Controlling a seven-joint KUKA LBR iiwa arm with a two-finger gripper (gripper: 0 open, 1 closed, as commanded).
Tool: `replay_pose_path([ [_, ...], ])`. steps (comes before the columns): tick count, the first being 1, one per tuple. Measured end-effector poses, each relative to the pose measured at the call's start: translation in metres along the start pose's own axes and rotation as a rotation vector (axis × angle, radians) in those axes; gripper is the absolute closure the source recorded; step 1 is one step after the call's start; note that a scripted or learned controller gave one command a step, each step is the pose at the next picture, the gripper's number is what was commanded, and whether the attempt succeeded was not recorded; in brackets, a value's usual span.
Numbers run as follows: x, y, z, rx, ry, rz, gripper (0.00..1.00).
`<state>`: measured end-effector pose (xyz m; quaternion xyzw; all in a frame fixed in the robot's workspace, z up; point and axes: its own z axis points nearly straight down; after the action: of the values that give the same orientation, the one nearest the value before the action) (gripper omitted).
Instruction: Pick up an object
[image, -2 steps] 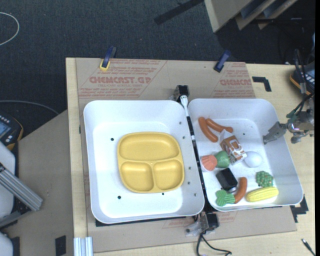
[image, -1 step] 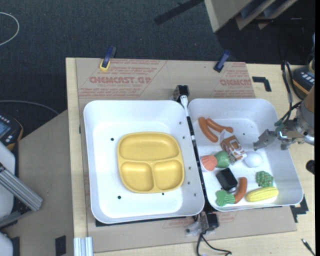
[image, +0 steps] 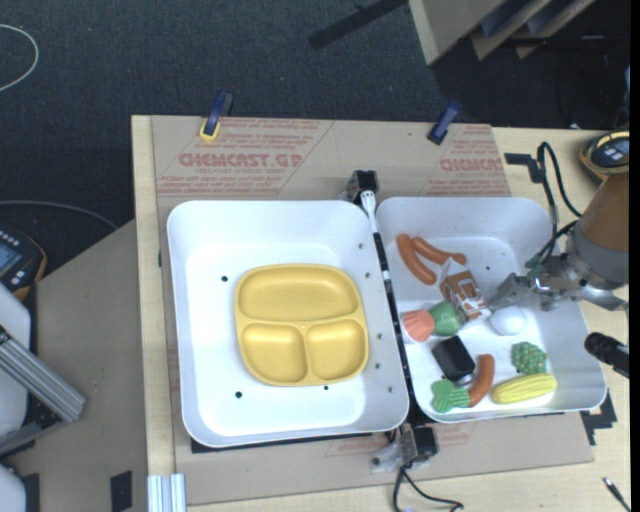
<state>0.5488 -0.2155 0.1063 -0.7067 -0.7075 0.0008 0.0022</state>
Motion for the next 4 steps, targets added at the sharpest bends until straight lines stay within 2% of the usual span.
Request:
replay_pose_path([
  [1, 0.002, 0.001, 0.021, -0.003, 0.003, -0.001, 0.0],
  [2, 0.001, 0.001, 0.011, -0.005, 0.0, 0.0, 1.0],
  [4, 0.009, 0.02, -0.104, -0.011, -0.005, -0.001, 1.0],
])
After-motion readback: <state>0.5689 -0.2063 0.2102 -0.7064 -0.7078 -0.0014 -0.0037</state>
